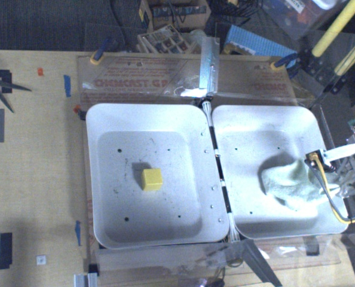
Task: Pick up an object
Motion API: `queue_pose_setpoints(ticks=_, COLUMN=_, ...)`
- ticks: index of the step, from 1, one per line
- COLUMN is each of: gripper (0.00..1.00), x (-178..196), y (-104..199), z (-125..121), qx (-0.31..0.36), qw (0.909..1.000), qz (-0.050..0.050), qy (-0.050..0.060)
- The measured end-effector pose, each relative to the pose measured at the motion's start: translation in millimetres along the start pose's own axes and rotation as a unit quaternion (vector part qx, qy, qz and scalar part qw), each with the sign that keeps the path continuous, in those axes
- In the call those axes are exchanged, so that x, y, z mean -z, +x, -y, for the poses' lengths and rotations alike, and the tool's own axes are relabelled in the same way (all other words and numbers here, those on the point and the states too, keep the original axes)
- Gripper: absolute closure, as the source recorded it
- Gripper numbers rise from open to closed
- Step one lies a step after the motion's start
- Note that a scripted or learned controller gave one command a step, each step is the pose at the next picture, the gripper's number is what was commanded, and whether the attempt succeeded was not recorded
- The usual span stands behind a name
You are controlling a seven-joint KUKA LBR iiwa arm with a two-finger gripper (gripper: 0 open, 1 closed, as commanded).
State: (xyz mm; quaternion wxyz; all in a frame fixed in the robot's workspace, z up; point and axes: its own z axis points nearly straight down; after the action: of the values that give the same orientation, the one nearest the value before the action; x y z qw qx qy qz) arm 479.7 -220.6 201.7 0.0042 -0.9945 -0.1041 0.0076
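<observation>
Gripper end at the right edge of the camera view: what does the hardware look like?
The gripper end shows as a cluster of grey metal parts with a white plate-like piece on top, a small black-and-orange fitting, and a yellow cable looping down over the right bin. Finer detail is blurred.

- You have the arm entering from the right edge of the camera view, low in the frame, with little of its body in shot.
- Your gripper [339,181] sits at the far right, level with the lower half of the frame.
- A white bracket and a yellow cable loop show on the wrist assembly.
- You cannot read the wrist's tilt from this angle; the assembly is cropped and partly blurred.
</observation>
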Motion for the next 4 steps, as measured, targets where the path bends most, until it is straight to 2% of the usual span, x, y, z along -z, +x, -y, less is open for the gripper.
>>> queue_pose_setpoints(ticks=1, gripper=1.00, x=-11, y=1, z=-1, qx=-0.003, qw=1.0000, qz=-0.005, qy=-0.003)
queue_pose_setpoints(ticks=4, gripper=1.00, x=2, y=0, z=-1, qx=-0.002, qw=1.0000, qz=-0.005, qy=-0.003)
